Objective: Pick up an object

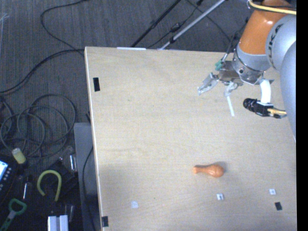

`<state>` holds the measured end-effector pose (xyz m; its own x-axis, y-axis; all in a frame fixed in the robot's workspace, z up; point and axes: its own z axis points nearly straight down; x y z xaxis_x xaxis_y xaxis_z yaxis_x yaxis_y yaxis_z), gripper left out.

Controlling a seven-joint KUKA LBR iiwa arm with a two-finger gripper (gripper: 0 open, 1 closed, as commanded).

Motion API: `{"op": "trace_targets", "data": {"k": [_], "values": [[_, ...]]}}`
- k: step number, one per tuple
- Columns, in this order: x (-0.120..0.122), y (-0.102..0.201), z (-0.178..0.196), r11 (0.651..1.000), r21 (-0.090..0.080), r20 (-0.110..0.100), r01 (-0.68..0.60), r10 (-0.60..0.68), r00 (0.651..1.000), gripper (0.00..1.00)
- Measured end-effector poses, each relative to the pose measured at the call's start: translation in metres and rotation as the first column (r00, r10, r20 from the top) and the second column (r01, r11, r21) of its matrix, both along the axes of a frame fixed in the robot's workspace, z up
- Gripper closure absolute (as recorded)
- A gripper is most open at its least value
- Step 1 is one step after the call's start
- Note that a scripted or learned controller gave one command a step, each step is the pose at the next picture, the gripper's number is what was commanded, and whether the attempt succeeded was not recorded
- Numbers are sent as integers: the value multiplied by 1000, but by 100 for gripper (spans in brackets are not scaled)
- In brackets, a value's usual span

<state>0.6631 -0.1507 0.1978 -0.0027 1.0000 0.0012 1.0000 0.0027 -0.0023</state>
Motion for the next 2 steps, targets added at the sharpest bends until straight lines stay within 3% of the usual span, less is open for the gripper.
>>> {"op": "trace_targets", "data": {"k": [1,2], "values": [[-4,-64,6,1000,-5,1,-9,9,1000,0],[6,-72,15,1000,-5,1,-2,2,1000,0]]}}
